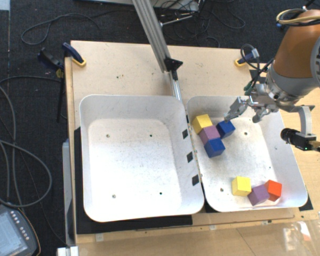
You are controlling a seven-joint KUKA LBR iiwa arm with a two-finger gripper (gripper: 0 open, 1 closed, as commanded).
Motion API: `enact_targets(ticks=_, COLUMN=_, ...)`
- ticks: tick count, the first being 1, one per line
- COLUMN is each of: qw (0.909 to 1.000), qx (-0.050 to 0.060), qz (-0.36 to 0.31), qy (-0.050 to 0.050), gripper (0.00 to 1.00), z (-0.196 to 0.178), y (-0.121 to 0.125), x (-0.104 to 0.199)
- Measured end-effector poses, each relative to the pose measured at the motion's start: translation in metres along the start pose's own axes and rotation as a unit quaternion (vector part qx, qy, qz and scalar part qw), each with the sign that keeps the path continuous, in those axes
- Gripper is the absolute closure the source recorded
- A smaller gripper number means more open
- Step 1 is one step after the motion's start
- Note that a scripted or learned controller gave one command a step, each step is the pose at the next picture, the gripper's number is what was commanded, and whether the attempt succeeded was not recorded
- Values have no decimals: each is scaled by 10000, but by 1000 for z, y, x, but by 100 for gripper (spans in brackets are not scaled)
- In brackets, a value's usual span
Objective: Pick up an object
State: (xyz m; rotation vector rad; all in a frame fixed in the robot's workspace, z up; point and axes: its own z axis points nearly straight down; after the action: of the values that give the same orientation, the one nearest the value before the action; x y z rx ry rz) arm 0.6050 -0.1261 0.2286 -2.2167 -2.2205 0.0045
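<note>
The table [128,68], a pale board, is seen filling the middle of the frame, with two shallow white bins carried on it side by side. The left bin [96,116] is set at centre left; the right bin [288,164] is set at centre right and is where all the blocks are kept. The arm [301,47] is seen entering from the upper right of the frame, and its end effector [245,106] is hung over the upper part of the right bin.

Whether the end effector is released or clenched cannot be told from this slant, as its tip is small and blurred; nothing is clearly seen gripped in it.

Two clusters are found in the right bin. In the upper cluster, a yellow block [201,122], a purple block [210,133] and a large blue block [215,147] are packed touching one another, and a small blue block [225,127] is laid just beside them, nearest the end effector. In the lower right, a second yellow block [241,186], a second purple block [258,194] and an orange block [274,189] are gathered.

The blocks are judged to be light and perhaps slightly yielding, like foam, with flat matte faces unlikely to slip. The small blue block is judged the readiest target: it should be taken across two opposite free faces, away from the purple neighbour.
</note>
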Motion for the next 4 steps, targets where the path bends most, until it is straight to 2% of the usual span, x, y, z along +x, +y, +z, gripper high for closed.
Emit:
enact_targets(ticks=1, qw=10000, qx=-18, qz=4, qy=-4, gripper=0, z=-3, y=0, x=0)
enact_targets(ticks=2, qw=10000, qx=0, qz=-6, qy=-3, gripper=0, z=47, y=3, x=9)
enact_targets(ticks=3, qw=10000, qx=-29, qz=24, qy=3, gripper=0, z=103, y=4, x=0)
enact_targets(ticks=4, qw=9999, qx=-115, qz=-2, qy=-20, gripper=0, z=109, y=9, x=0)
